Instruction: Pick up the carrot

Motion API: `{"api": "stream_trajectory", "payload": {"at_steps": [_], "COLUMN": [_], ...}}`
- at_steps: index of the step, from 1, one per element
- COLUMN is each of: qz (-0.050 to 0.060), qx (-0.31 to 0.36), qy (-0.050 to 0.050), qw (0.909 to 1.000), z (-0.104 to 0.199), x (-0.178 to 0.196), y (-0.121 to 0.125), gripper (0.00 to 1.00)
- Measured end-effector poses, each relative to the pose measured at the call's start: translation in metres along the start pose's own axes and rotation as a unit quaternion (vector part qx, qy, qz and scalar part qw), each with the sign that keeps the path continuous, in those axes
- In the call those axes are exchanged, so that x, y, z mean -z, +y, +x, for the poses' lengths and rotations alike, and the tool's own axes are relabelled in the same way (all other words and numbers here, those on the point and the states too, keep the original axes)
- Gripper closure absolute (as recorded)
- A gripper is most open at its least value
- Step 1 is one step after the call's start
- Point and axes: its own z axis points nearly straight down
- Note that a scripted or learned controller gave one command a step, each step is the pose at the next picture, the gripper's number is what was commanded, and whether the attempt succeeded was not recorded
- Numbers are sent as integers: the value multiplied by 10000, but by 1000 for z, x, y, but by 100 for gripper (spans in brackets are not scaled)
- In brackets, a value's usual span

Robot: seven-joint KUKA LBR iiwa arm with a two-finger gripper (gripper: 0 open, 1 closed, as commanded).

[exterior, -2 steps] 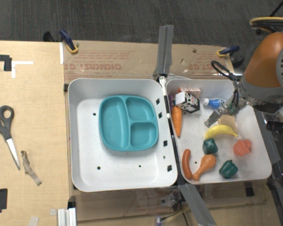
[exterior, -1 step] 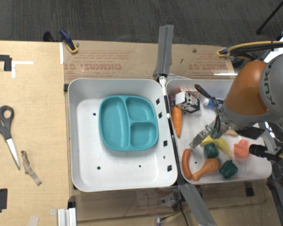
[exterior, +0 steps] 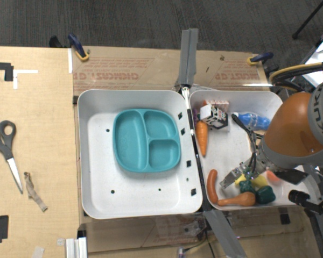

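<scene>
I see the carrot (exterior: 202, 137) lying in the right bin (exterior: 226, 93), hard against the wall it shares with the left bin (exterior: 91, 160), its thick end toward the far rim and its point toward the near rim. Taking the carrot as my landmark: just beyond its thick end sits a small white and black boxy item (exterior: 214, 115); farther right of that lies a blue item (exterior: 256, 121). Toward the near rim from the carrot's tip, a curved red sausage-like piece (exterior: 212, 187) lies, touching an orange, gourd-like toy (exterior: 240, 199). The gripper (exterior: 236, 177) is down in the bin, well to the right of and nearer than the carrot, above a yellow and dark green cluster of toys (exterior: 257, 190). I cannot tell whether its jaws are released or clenched; nothing shows between them. The arm's orange band (exterior: 295, 125) hangs to the carrot's right. Left of the carrot, across the wall, a teal divided plate (exterior: 147, 140) rests in the left bin. Scissors (exterior: 5, 147) lie on the desk (exterior: 32, 117), far left.
</scene>
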Motion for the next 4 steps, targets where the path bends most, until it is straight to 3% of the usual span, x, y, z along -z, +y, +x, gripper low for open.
{"api": "stream_trajectory", "payload": {"at_steps": [1,2,3,4], "qz": [1,-49,3,-35], "qx": [-3036,-2086,-2032,-2266], "qy": [7,165,-5,-24], "qw": [9528,9778,9791,9740], "z": [-38,-121,-78,-41], "x": [4,15,6,5], "y": [-21,56,136,104], "gripper": [0,0,0,0]}}
